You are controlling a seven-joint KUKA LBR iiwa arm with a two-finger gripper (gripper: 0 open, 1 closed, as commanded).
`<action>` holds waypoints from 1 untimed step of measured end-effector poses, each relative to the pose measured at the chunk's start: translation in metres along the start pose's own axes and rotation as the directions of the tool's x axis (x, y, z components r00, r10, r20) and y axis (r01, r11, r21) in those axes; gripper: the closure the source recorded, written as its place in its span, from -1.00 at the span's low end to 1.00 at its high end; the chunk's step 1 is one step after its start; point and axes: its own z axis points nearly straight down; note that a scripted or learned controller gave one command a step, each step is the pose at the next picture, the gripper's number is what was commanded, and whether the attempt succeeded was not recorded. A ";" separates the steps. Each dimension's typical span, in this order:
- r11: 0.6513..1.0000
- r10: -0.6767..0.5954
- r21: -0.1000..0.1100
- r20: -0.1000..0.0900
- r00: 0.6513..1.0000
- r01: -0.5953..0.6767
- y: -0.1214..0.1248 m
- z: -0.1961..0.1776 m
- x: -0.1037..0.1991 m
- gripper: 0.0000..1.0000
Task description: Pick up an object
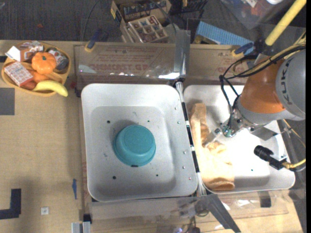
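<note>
- While poised low in the right shallow white bin [272, 178], the two-finger gripper [227, 130] sits at the end of the grey arm with the orange band [262, 98], just beside the tan, bread-like pieces [209, 147] strewn along that bin's left side.
- Cannot tell how far apart the jaws stand (too small and glare-washed to read), nor whether anything lies between them; nothing visibly lifted clear of the bin floor.
- Judged as the reach-and-grasp step: tool tip down at the level of the pale tan lumps, very near or touching the upper one, not yet carrying.
- Another candidate: a teal round bowl turned upside down [135, 145], resting in the middle of the left shallow white bin [97, 101], well apart from the arm.
- Next move likely calls for closing squarely on one tan piece, then rising straight up without dragging its neighbours.
- Risk, as a guess: soft, irregular shapes may slip or crumble out of a pinch.
- Off the bins, at the bench's far left corner, a yellow dish of toy food with a banana and an orange pumpkin [34, 72].
</note>
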 end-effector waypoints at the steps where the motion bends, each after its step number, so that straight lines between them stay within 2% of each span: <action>1: 1.000 0.004 -0.005 0.000 1.000 -0.004 0.001 -0.011 -0.001 1.00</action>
